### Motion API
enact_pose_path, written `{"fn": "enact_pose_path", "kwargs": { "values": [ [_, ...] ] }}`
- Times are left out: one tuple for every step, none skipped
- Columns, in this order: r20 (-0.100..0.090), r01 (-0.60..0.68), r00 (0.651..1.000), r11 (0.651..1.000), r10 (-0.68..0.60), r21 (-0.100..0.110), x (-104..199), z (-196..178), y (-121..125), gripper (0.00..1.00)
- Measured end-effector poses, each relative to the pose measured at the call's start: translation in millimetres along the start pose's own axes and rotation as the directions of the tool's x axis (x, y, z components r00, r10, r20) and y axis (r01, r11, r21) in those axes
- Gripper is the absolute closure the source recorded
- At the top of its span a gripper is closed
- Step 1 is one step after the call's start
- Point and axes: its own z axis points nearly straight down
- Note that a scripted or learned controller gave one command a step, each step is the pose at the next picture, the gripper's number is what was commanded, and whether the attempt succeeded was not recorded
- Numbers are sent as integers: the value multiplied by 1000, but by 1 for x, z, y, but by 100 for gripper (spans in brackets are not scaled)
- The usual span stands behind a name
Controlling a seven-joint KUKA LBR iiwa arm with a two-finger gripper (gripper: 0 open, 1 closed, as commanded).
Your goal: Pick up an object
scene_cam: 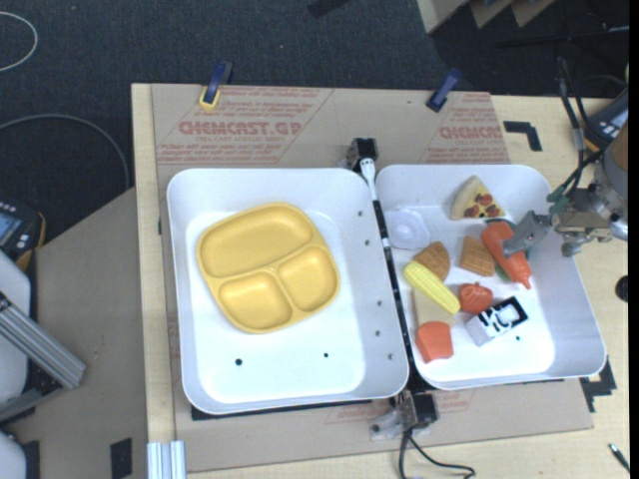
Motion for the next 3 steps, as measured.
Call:
{"fn": "enact_pose_path", "kwargs": {
  "values": [
    [3, 3, 1000, 1000, -3, -12, 0, -6, 3, 0],
    [-1, 3, 1000, 1000, -3, -4, 5, 56, -3, 0],
    [-1, 3, 1000, 1000, -3, -5, 2, 118, 1, 0]
  ]
}}
